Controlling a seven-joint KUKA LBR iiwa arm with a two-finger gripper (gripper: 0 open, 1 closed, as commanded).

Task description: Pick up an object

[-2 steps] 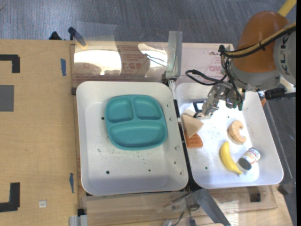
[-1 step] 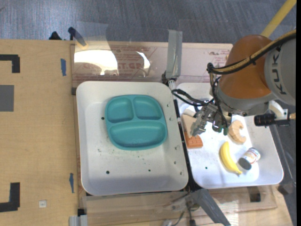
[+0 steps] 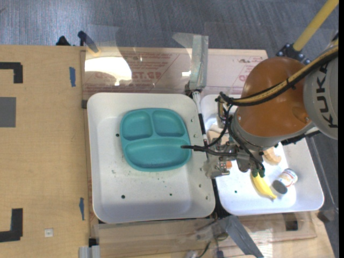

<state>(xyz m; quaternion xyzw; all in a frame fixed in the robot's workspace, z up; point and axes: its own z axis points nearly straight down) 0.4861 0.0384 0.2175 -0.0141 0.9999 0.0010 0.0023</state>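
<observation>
Two shallow white bins sit side by side on the desk [image 3: 43, 144]. The left bin [image 3: 107, 187] holds a teal divided plate [image 3: 155, 138], lying flat toward the bin's far side. The arm [image 3: 274, 98] reaches over the right bin [image 3: 306, 195], its orange band hiding much of that bin. The gripper [image 3: 221, 163] hangs low near the wall between the bins. Near the right bin's front lie a yellow banana [image 3: 262, 186] and, just beside it, a small jar [image 3: 284, 180] on its side.
</observation>
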